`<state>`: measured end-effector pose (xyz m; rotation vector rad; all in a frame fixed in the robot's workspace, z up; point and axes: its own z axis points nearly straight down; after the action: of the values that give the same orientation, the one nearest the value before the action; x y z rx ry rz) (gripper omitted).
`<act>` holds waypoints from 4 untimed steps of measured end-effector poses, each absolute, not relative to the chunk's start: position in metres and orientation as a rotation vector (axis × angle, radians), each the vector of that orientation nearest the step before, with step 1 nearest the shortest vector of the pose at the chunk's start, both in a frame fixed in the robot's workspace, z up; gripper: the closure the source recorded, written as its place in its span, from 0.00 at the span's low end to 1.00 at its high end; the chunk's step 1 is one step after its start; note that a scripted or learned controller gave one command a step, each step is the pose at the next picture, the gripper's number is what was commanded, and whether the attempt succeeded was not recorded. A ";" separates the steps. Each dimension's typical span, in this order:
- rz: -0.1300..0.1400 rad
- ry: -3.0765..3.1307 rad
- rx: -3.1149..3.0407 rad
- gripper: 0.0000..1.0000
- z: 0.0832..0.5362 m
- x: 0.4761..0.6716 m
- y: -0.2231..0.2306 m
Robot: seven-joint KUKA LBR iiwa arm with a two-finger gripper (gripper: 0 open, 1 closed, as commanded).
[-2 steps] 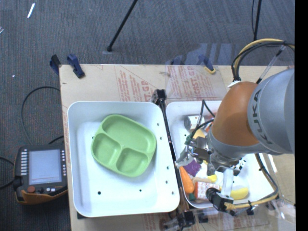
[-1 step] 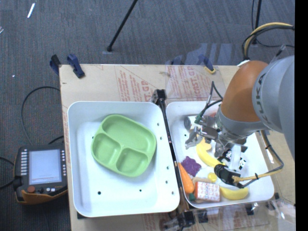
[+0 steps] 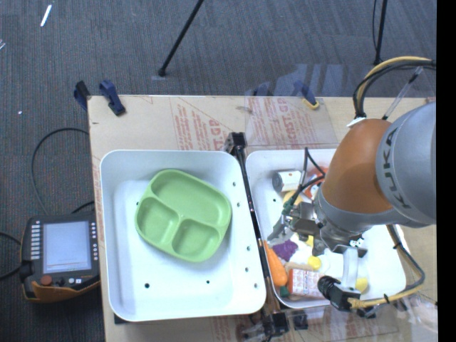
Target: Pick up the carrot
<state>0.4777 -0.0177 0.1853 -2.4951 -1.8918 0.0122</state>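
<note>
Two white bins (image 3: pixel 114 191), one green plate (image 3: pixel 184 214), one carrot (image 3: pixel 275 263), one purple toy (image 3: pixel 285 249).

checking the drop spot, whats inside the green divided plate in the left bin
The green plate lies in the left bin; its three compartments hold nothing visible, and nothing covers them. The carrot lies in the right bin.

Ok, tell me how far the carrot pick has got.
Nothing looks done yet: the carrot lies in the right bin by its left wall, beside a purple item. In hand: the gripper hangs over the bin's clutter. Left: grasping and lifting the carrot.
</note>
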 end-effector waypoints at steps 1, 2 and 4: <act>0.009 -2.236 -2.193 0.00 0.186 0.475 0.013; 0.008 -2.077 -2.349 0.00 0.186 0.475 -0.038; 0.007 -2.506 -1.880 0.00 0.186 0.475 -0.011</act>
<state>0.4749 -0.0106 0.1856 -1.8798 -2.5056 0.0066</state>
